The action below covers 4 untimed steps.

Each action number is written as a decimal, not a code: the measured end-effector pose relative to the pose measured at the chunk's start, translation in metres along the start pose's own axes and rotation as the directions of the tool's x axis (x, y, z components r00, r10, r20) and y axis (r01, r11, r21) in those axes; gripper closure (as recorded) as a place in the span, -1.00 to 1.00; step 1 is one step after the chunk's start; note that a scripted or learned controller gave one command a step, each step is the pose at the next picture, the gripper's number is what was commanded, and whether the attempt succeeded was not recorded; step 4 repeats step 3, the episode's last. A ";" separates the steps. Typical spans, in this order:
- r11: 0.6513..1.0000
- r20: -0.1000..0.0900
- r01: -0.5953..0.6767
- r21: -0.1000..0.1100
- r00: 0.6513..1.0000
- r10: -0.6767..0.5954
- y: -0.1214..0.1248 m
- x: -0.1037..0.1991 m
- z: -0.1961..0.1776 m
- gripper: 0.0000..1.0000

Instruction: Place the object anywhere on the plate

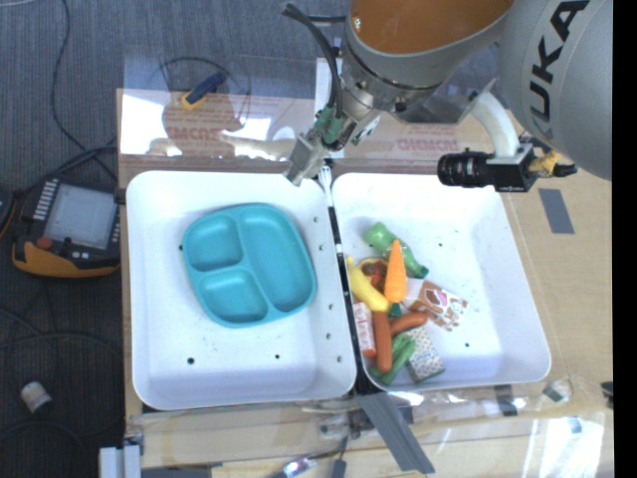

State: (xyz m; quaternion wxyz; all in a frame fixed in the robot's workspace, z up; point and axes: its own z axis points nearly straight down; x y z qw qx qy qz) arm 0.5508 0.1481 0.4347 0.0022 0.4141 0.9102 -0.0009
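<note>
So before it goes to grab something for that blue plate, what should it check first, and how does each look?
1. Plate sits flat in the left bin, nothing on it: ok.
2. Toy food piled in the right bin: ok.
3. One piece standing apart for an easy grab: not ok, they overlap.
4. Gripper above the pile: not ok, it hangs over the bins' far edge.
5. Gripper carrying anything: cannot tell.

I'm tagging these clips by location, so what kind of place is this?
Probably a robotics lab bench set up for pick-and-place tests: a KUKA arm over two white bins, toy food piled in one, and a teach pendant on carpet.
</note>
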 end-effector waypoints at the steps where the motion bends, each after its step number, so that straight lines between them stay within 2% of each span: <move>1: 0.991 -0.005 -0.136 0.005 0.991 0.136 -0.026 0.070 0.145 1.00; 2: 0.991 -0.008 -0.134 0.007 0.991 0.134 -0.026 0.072 0.137 1.00; 3: 0.973 -0.007 -0.229 0.005 0.973 0.229 0.013 0.057 0.159 1.00; 4: 0.973 -0.007 -0.229 0.005 0.973 0.229 0.013 0.057 0.159 1.00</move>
